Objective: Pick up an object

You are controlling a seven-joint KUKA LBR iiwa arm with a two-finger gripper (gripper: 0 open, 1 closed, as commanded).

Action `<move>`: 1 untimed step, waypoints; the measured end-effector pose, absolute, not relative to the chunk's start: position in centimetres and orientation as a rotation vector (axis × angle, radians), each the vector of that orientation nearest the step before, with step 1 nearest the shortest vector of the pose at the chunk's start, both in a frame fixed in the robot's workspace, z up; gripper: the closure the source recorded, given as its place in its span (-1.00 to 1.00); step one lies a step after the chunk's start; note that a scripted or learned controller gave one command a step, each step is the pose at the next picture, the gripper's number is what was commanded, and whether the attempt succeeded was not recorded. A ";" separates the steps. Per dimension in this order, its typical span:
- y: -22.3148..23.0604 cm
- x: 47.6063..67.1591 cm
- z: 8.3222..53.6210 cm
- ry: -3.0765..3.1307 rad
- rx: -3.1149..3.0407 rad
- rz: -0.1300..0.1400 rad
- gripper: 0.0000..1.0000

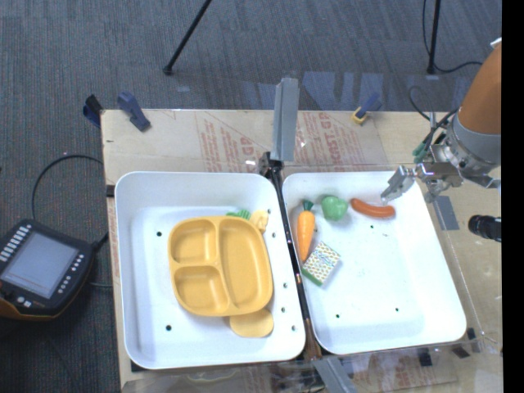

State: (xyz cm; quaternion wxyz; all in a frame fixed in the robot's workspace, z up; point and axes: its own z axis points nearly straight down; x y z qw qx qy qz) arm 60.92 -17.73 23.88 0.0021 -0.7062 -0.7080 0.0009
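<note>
A plywood bench [205,137] fills the middle of the scene, seen from above at a slant, with dark grey carpet around it. Two shallow white bins sit on it side by side, touching along their inner edges: the left bin [143,301] and the right bin [409,301]. The grey robot arm [479,97], with an orange band above its wrist, enters from the right edge and ends over the right bin's far right corner. In the left bin lies a yellow divided tray [221,264] with three compartments, resting partly on a small yellow disc [252,326] that peeks out at its near edge. A black tablet-like handset [37,268] lies on the carpet left of the bench. In the right bin, near the far left corner, are four small toys: an orange carrot [304,232] lying lengthwise, a checkered packet [321,263] just beside its tip, a green round toy [333,208], and an orange sausage [372,210] lying flat. The gripper [393,187] hangs just right of the sausage's far end, holding nothing; how far its fingers are apart cannot be told.
</note>
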 end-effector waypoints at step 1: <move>-15.6 64.3 8.6 -2.158 -2.279 0.004 -1.00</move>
